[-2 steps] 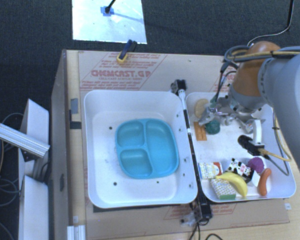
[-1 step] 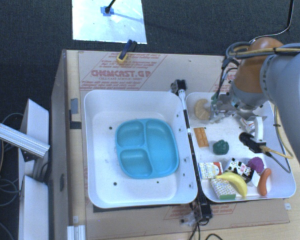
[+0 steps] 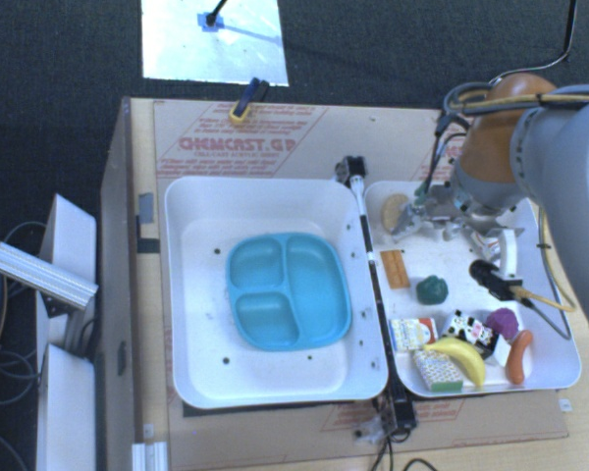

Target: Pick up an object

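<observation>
The arm (image 3: 562,137) reaches in from the right and the gripper (image 3: 424,220) hangs low over the far end of the right bin (image 3: 450,259). From this angle the wrist hides too much of it: I cannot tell how far it is open, and nothing shows in its hold.

Just beside it, on its left, lies a tan round piece (image 3: 394,208), tucked into the bin's far corner near the divider. That looks like the pick. I read this as the approach step, with the grasp itself not yet made.

The rest of the toys sit well clear toward the near end:
- An orange cracker (image 3: 395,268) lies along the divider.
- A green lump (image 3: 432,288) sits mid-bin.
- A banana (image 3: 458,352) lies in a tight cluster with a small carton (image 3: 410,333), a black-and-white patterned piece (image 3: 474,331), a purple piece (image 3: 503,320) and a sausage (image 3: 517,357).

Over in the left bin (image 3: 201,263), a blue divided plate (image 3: 287,290) sits alone and plays no part here.

Next, the gripper needs to shift a touch left to centre over the tan piece, then drop so it straddles it rather than landing on top. The corner is the catch: with the bin wall and divider so close, there's little room on the far side, and a flat piece against the floor may slide away rather than be caught. It should close only once it is squarely around the piece, then lift straight up.
</observation>
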You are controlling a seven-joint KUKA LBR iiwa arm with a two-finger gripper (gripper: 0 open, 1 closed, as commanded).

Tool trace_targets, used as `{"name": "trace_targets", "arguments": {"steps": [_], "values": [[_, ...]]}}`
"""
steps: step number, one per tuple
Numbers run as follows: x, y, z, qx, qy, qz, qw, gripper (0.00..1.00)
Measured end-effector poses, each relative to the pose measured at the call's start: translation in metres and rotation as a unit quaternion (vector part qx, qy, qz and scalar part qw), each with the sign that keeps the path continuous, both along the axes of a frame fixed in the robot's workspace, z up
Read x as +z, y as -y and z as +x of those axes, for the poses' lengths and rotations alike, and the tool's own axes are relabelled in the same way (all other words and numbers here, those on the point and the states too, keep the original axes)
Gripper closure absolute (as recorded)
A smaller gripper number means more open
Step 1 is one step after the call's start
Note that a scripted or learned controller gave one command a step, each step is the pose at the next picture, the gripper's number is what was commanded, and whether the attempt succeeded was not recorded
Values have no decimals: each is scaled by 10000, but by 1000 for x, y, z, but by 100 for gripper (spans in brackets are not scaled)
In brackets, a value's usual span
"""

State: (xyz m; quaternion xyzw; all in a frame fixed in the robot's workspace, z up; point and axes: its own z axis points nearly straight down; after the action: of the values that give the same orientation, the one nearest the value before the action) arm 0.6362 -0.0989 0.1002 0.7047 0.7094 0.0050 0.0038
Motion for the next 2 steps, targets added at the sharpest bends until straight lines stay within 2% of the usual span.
{"name": "trace_targets", "arguments": {"steps": [1,2], "values": [[85,-64,-43,-9,-43,-5,10000,0],[84,-16,-108,-30,-56,-16,10000,0]]}}
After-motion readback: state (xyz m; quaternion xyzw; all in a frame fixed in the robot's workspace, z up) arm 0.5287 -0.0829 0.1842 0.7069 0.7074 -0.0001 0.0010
